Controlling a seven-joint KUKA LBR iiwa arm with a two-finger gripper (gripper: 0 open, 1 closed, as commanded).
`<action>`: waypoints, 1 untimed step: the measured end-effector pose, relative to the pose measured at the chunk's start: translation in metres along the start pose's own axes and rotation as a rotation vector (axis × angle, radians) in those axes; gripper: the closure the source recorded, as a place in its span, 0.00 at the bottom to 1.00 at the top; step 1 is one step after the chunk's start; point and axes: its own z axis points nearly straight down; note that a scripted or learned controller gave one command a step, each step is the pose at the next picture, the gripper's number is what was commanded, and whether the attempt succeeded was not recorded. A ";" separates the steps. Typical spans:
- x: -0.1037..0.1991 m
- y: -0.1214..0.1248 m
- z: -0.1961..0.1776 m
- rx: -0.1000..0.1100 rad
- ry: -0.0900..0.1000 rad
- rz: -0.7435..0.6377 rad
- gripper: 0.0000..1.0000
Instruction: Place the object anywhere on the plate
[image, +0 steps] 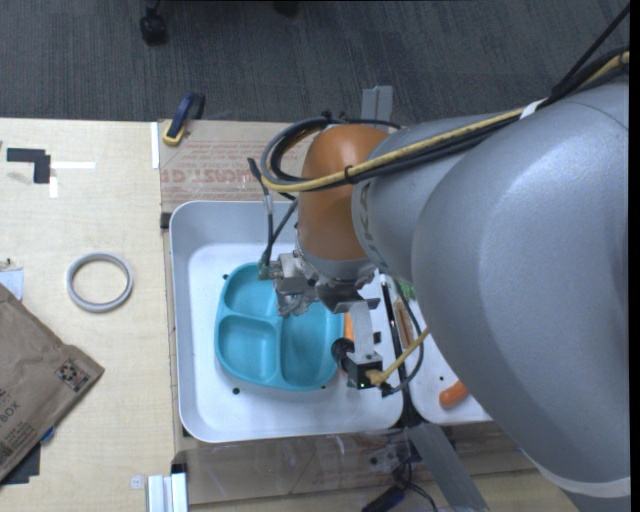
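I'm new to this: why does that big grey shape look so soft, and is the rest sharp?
Camera view: the grey arm sits close to the lens, so it looks soft and huge; the blue plate and tape ring are crisp; lighting is even, with soft shadow in the white bin.

"BOX" on the brown cardboard (30, 385); faint unreadable red print on the cardboard sheet (215, 165).

Tape ring (100, 281) and brown cardboard box (35, 385) on the bench (90, 200).
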 end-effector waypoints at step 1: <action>0.000 0.000 0.000 0.000 0.000 0.000 0.00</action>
